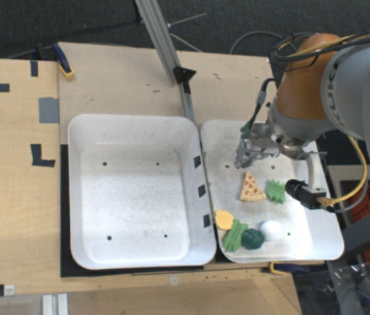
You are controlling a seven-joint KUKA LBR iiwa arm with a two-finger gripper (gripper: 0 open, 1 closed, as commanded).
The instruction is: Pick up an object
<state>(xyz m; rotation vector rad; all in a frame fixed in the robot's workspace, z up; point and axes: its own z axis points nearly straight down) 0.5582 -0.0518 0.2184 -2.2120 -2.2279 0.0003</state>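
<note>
Robotics lab, by the looks. Plywood bench [126, 84] w/ grey tape marks [48, 109], two white bins [136, 126] side by side on black mat, aluminium extrusion post [162, 35] rising at back, loose cables [346, 195] at right, dark carpet [54, 8] beyond, industrial arm [323, 90] reaching in.
</note>
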